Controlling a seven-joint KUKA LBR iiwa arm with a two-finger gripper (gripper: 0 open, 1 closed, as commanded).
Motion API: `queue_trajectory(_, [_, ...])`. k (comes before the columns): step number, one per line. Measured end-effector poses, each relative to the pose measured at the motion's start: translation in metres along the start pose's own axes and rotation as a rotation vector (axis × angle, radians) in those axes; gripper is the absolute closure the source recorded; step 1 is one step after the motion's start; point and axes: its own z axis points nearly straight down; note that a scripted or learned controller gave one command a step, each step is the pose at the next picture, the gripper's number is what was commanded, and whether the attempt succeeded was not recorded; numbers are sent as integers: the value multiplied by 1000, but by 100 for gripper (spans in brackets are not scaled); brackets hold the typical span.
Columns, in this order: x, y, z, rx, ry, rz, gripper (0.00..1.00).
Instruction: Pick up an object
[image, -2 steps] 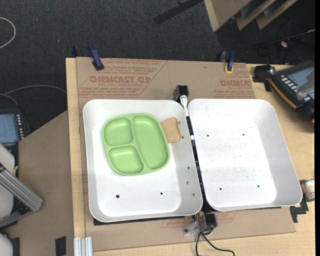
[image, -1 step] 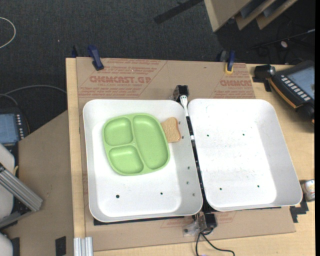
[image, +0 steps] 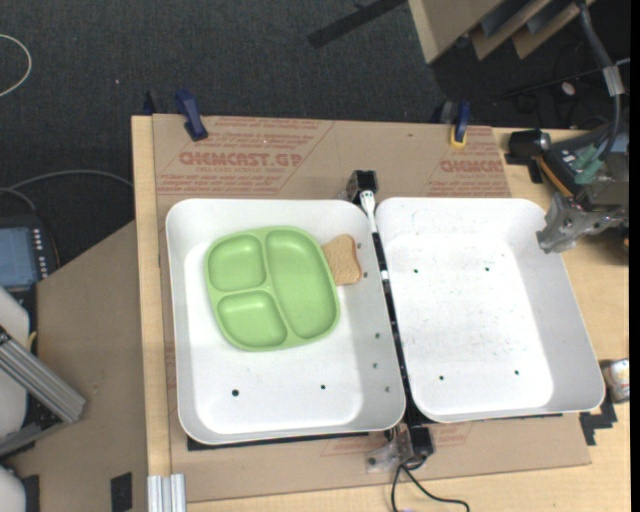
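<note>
A green plate (image: 272, 288) with three compartments lies in the left bin (image: 270, 400), toward its back. A small tan, cracker-like piece (image: 343, 260) rests against the plate's right rim, near the divider between the bins. My gripper (image: 566, 228) hangs at the far right edge of the right bin (image: 480, 310), just beyond its rim and far from both objects. Nothing is visible in it.
The bins sit on a cardboard sheet (image: 250, 150) held by blue clamps (image: 190, 113) at the back. A black fixture (image: 363, 186) stands at the back of the seam between the bins. Cables and arm hardware (image: 585, 160) crowd the right side.
</note>
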Motion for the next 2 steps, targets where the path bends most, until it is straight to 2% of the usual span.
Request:
queue_trajectory(1, [120,6,166,4,0,-8,100])
queue_trajectory(2, [138,2,18,-31,2,-2,100])
